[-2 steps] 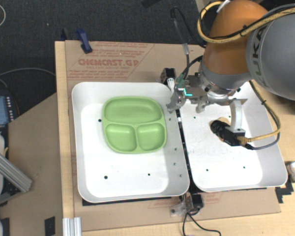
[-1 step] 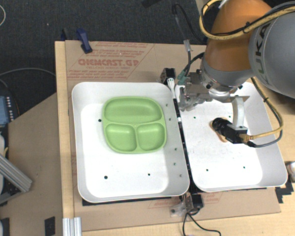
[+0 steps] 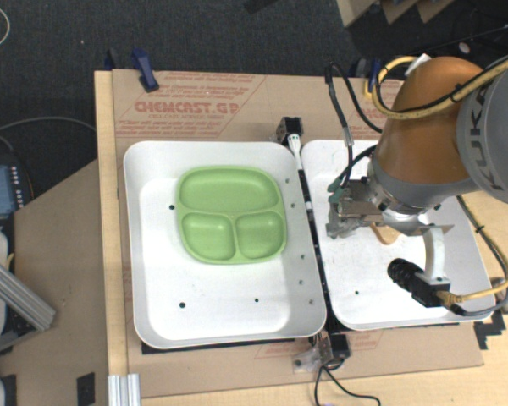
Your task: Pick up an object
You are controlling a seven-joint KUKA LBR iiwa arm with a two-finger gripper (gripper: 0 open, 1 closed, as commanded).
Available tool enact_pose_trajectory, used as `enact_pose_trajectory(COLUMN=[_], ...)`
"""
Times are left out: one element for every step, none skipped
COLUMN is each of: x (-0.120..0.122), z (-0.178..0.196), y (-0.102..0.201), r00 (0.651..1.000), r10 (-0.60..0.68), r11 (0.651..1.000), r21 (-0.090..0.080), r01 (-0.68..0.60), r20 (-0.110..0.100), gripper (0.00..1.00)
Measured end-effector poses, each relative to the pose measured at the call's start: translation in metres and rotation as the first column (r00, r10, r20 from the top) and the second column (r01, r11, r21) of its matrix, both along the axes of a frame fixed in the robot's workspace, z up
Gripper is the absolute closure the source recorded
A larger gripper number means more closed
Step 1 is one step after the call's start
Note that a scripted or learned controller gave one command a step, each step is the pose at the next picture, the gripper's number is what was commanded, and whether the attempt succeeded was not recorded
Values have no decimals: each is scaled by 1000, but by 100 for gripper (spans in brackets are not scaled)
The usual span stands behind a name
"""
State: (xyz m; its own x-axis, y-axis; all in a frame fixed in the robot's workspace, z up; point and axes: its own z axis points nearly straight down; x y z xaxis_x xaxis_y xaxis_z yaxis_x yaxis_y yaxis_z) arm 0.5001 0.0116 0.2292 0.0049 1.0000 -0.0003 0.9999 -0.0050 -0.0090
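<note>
Two bins side by side on the tabletop (image 3: 195,100). In the left bin (image 3: 152,311): divided tray (image 3: 230,214), toward the back. Over the right bin (image 3: 364,307): my gripper (image 3: 345,218), left of centre; small object (image 3: 388,234) just right of it.

There are two shallow white bins, a left bin (image 3: 140,252) and a right bin (image 3: 356,299). One green tray (image 3: 229,194) is divided into three compartments. One small tan object (image 3: 389,234) shows, partly hidden. There is one robot arm (image 3: 423,134), one blue clamp (image 3: 144,68) and one brown board (image 3: 195,104).
</note>
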Motion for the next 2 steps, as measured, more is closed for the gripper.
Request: enact_pose_trajectory(x=[-20,-20], z=[153,206], y=[15,93], r00=[1000,1000], r10=[9,14], r11=[1000,1000], r21=[3,4], r01=[-9,-14], r20=[28,18], gripper=[100,100])
